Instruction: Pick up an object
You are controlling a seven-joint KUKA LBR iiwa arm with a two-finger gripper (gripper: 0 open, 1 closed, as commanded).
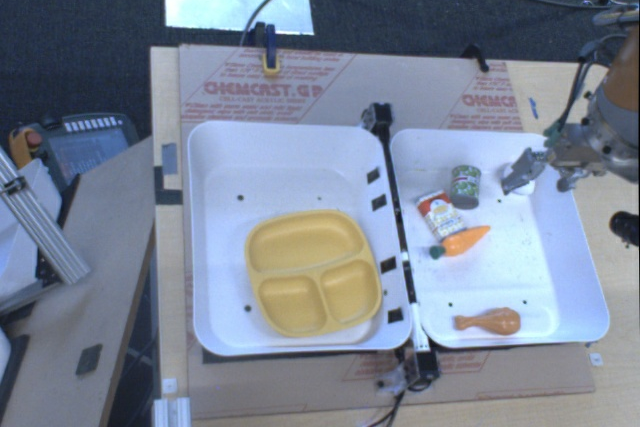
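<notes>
A small green can (465,185) stands in the right bin (585,255), just left of your gripper (541,171), whose fingers hang spread and hold nothing. A toy carrot (464,240), a red-and-white packet (438,213) and a toy drumstick (490,320) lie farther off. Straddle the can squarely before you close. The cardboard (330,80) behind reads "CHEMCAST GP".

— What lies in your right bin (580,245)?
— A small can (465,185), a red-and-white packet (438,213) touching an orange carrot (464,241), and a drumstick (489,321) near the front wall.
</notes>
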